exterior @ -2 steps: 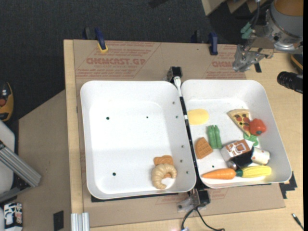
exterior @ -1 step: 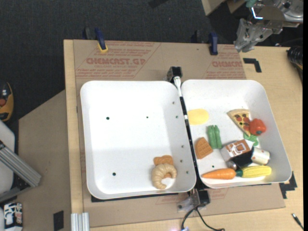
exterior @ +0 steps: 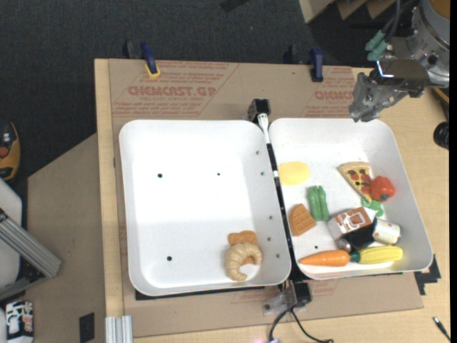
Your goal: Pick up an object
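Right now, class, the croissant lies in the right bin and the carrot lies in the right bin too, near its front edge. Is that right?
Not quite. The camera view shows the croissant in the left bin, near its front right corner. The carrot does lie in the right bin, near its front edge.

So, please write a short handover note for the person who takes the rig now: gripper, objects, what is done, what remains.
Gripper: above the far edge of the right bin, nothing between its fingers; open or shut is not clear.
Left bin: croissant near the front right corner.
Right bin: lemon, pizza slice, tomato, green pepper, cracker, carrot, corn, a small carton.
Done: nothing picked yet.
Left: lower, grasp one object, lift.
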Available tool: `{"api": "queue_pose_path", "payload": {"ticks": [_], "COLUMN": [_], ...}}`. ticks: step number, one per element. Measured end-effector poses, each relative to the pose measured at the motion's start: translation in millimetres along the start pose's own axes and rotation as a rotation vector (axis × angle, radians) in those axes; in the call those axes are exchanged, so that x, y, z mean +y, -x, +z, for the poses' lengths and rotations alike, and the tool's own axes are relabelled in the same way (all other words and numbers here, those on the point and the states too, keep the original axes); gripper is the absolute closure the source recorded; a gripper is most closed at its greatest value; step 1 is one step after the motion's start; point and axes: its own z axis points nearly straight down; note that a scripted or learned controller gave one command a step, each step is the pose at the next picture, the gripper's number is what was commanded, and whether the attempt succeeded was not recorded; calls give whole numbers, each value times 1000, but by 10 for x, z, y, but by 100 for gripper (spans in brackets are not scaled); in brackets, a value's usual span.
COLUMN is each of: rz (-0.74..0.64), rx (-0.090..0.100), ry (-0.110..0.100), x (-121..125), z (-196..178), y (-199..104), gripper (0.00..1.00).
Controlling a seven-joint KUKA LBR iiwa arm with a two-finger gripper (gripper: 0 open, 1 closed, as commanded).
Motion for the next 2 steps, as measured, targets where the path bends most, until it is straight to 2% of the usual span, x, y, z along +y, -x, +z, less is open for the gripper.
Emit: {"api": "queue_pose_path", "payload": {"ticks": [1, 2], "rz": [1, -2], "rx": [-1, -3], "ry": [-1, -10], "x": [-343, -328], "z": [-11, 1052], "y": [-141, -689], "gripper": [100, 100]}}
